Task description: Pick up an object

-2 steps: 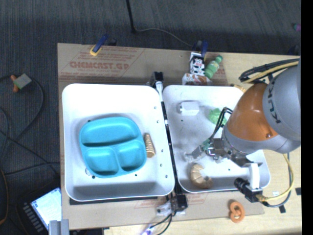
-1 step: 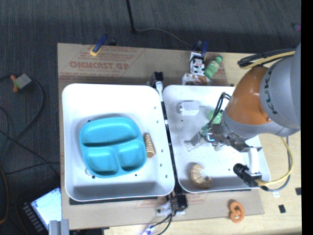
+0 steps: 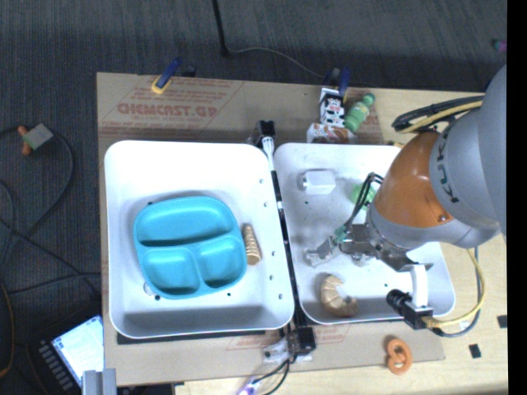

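Dark carpet surrounds a cardboard-topped bench that carries two white bins. Look at the left bin first: it holds a blue divided tray with a small ridged tan piece touching its right edge. Your work is in the right bin, lower right of the frame, where the arm reaches in and its gripper hangs low over the middle of the floor. You cannot tell from this angle how wide the claw stands or whether anything is in it, because the wrist covers it.

Candidates lie close by: a small grey piece just left of the claw, a croissant-shaped toy below it near the front wall, a white block toward the upper part of the bin, and something green half hidden behind the arm.

Watch for a miss. If the claw closes between the grey piece and the croissant, you may nudge both aside and lift nothing. The grey piece looks thin and flat, so it could slip out of a shallow pinch. Going too deep risks scraping the bin floor.
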Available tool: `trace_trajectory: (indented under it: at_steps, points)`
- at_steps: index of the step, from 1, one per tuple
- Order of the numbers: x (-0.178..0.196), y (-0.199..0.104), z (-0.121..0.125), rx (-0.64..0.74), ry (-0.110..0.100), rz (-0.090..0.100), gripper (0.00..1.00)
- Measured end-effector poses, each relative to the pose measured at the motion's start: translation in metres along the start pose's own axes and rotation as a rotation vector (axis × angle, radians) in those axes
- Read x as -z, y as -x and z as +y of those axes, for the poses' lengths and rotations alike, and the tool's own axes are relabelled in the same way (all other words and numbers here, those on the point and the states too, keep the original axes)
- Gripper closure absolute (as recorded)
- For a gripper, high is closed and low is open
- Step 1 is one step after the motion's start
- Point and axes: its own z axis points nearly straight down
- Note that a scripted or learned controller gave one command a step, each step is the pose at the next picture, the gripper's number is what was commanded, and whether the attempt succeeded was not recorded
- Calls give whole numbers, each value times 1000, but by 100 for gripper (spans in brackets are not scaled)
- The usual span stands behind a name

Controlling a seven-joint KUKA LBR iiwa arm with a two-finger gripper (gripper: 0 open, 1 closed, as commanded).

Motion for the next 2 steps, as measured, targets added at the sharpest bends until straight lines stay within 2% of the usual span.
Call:
trace_trajectory:
  at_steps: [1, 2]
  points:
    - [22, 30, 23, 0, 3, -1, 0]
    - [-8, 14, 6, -2, 11, -4, 0]
